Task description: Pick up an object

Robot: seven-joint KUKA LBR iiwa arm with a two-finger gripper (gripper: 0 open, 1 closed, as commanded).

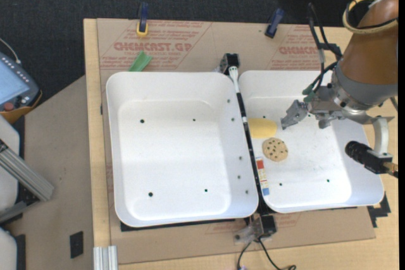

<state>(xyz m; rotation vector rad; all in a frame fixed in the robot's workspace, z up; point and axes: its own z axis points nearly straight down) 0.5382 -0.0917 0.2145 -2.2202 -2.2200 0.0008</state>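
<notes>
your tool (292, 116) hangs over the right bin (316, 171), reaching in from the arm's side and pointing toward the wall that the two bins share. you cannot tell from this view how far the tool is open, and nothing can be seen in its hold. the things you could pick all lie in that same bin, on the side of the tool away from the arm. a flat yellow square (262, 128) lies nearest, just past the tool's tip and a little toward the bin's near edge, apart from the tool. a round tan disc (274, 149) with dark specks lies just beyond the yellow square's near corner, close beside it, further from the tool toward the near edge. a narrow strip (261, 176) with red, white and blue on it lies further still in that direction, against the shared wall. the left bin (171, 158) lies past that wall, well apart from the tool. out on the cardboard tabletop (190, 35), far beyond the tool's tip, a small green piece (140, 61) lies by the left bin's far corner.
</notes>
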